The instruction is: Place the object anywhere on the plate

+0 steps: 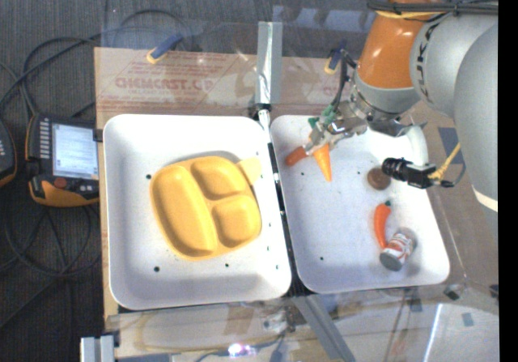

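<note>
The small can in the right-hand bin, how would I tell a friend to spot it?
Start at the right white bin, the one without the yellow plate. Look to its near right corner, where a small can lies on its side. It sits just below an orange carrot toy; unlike the orange pieces around it, it is silvery with a red and white label.

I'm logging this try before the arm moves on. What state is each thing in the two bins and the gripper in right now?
Yellow divided plate: upright in the left bin, nothing in its compartments.
Gripper: over the right bin's far left corner, beside two orange carrot-like pieces.
Toy carrot: lying flat in the right bin.
Small can: tipped on its side, touching the carrot.
Brown round piece: resting on the bin floor.
</note>
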Available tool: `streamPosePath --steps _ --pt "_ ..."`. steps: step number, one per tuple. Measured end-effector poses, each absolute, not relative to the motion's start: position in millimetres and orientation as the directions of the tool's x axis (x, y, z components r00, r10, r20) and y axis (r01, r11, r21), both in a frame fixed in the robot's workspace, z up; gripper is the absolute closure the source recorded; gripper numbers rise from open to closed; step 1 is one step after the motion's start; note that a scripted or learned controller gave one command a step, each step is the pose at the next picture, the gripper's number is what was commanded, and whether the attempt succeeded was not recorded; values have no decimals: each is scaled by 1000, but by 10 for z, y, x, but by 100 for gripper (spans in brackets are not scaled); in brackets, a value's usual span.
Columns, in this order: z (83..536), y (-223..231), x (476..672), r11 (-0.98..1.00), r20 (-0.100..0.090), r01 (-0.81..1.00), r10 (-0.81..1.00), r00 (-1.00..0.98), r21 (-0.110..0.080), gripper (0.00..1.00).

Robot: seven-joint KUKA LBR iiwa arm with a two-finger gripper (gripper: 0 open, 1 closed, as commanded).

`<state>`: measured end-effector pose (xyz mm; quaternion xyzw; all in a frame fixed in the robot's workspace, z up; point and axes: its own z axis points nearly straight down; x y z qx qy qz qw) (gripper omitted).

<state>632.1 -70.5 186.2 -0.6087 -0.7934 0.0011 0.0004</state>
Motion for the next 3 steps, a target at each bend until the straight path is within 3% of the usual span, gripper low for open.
streamPosePath --steps 1,2,3 --pt "2041 231 6456 398 -1 917 917 -398 -2 100" --pt "1516 1337 5858 346 1 938 938 -346 -5 100" --pt "1519 1333 5861 346 1 938 938 -346 -4 0"
